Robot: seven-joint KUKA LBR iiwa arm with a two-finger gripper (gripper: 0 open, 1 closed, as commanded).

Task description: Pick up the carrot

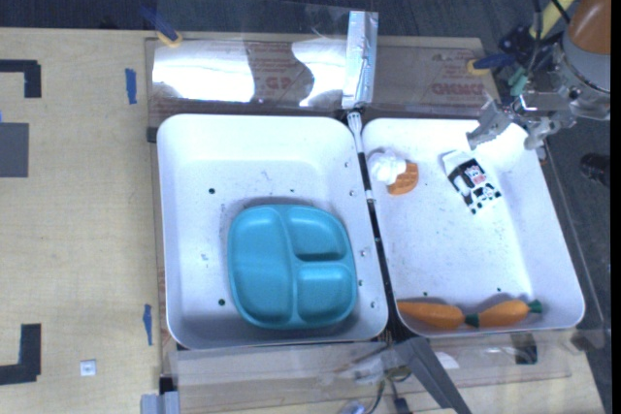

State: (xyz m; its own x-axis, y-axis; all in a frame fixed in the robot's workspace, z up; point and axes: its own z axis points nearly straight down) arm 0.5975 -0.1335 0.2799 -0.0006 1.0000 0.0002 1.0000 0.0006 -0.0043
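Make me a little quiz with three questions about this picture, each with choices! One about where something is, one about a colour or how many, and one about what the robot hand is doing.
1. Where do the carrots lie?
A. in the left bin
B. along the near edge of the right bin
C. on the blue tray

2. What colour is the divided tray?
A. red
B. yellow
C. blue

3. What is the gripper doing?
A. hovering at the right bin's far corner, away from the carrots
B. holding a carrot
C. pressing on the tray

Answers:
1. B, both orange carrots sit against that bin's near wall.
2. C, the tray in the left bin is teal blue.
3. A, it is by the far rim, with nothing between its fingers.
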